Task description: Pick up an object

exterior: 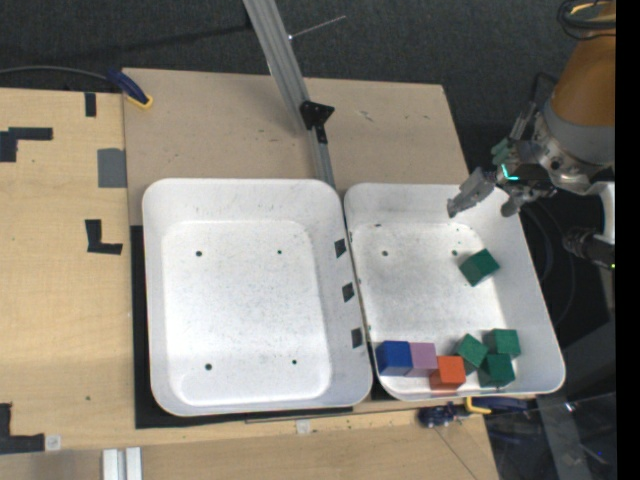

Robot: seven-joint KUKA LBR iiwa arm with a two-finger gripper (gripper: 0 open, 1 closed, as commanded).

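In the right bin (400, 268) a green cube (479, 266) lies alone near the right wall. Along the bin's front edge sit a blue cube (394, 356), a lilac cube (423, 355), an orange cube (449, 370) and three green cubes (492, 354) bunched together. My gripper (489, 194) hovers over the bin's back right corner, up and a little right of the lone green cube. Its two fingers stand apart, open, with nothing between them.
The left bin (245, 293) lies beside the right one. A slanted metal pole (285, 63) crosses the bench behind the bins and ends at a black clamp (316, 115). Black tape marks dot the wooden bench at the left.
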